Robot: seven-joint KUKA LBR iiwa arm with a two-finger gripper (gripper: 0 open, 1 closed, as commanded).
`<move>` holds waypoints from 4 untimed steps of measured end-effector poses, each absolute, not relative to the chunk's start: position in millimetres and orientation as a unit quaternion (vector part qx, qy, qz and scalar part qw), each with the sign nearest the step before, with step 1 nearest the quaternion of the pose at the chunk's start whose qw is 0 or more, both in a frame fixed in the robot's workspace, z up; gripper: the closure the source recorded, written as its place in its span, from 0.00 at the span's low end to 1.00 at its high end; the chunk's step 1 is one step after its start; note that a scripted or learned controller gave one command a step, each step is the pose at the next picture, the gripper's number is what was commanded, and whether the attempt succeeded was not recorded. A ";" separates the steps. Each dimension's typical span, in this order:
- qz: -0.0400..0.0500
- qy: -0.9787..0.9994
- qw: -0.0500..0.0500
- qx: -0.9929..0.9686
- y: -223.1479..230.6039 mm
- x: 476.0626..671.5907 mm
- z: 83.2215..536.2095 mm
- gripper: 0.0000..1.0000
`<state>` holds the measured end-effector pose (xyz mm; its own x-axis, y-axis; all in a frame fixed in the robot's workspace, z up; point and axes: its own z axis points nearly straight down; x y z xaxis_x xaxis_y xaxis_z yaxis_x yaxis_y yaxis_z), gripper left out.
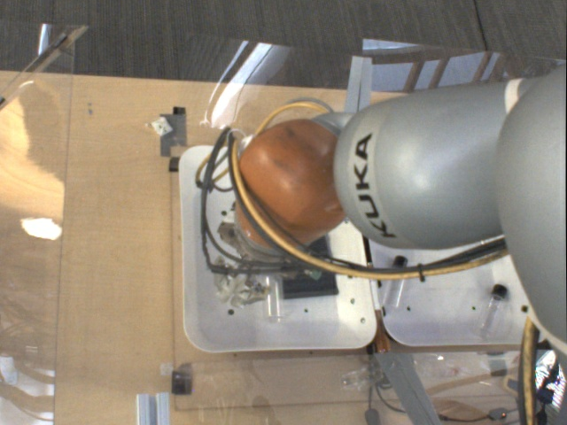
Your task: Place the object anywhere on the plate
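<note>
Arm (425, 175): grey KUKA limb, entered from 3 o'clock, spread over most of the right half; orange rounded band (288, 189) above the wrist, hung over the left bin.
Gripper (244, 282): low under the orange band, toward 7 o'clock of it, wrapped in black and yellow cables (221, 193); jaw state impossible to tell, hidden by wrist and clutter.
Left bin (199, 317): shallow white tray, mostly covered by the wrist; bare floor left along the 6 and 9 o'clock edges.
Dark flat object (310, 283): black-green slab on the left bin floor, just at 3 o'clock of the gripper, half hidden under the arm; nature unclear.
Plate: could not be made out.
Right bin (443, 326): white tray touching the left one, largely blocked by the arm.
Bench (106, 237): pale wood, clear plastic sheet at 9 o'clock.
</note>
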<state>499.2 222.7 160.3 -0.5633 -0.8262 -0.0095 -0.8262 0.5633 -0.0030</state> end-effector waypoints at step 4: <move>0.001 0.986 0.005 -0.164 188.8 623.8 406.5 1.00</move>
